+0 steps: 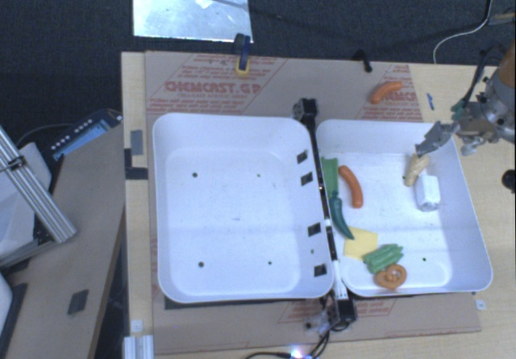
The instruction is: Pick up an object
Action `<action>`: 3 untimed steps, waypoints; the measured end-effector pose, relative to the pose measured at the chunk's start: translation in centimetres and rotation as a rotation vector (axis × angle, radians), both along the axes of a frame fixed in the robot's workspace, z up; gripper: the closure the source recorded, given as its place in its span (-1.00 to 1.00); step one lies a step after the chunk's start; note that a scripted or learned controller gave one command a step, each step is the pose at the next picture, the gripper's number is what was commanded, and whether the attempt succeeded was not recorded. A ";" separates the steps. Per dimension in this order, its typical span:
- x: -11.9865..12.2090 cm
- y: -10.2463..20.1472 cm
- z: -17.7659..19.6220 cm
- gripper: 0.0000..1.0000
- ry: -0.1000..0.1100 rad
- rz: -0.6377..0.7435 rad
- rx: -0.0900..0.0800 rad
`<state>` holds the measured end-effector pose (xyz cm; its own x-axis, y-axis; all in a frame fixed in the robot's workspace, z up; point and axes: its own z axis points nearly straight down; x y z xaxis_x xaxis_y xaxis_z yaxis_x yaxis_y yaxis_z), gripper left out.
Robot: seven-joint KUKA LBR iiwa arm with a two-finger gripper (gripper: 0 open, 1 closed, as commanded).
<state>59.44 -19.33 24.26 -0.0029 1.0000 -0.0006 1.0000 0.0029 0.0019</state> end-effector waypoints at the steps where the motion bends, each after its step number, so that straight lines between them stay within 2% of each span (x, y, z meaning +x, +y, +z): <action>1: 7.5 1.9 -13.5 -1.00 -0.004 0.006 -0.001; 2: 1.7 0.2 -15.2 -1.00 -0.013 0.001 0.001; 3: 7.7 4.7 -15.6 -1.00 -0.005 0.003 0.000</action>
<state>67.13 -14.61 8.65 -0.0061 1.0000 -0.0009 1.0000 0.0061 0.0072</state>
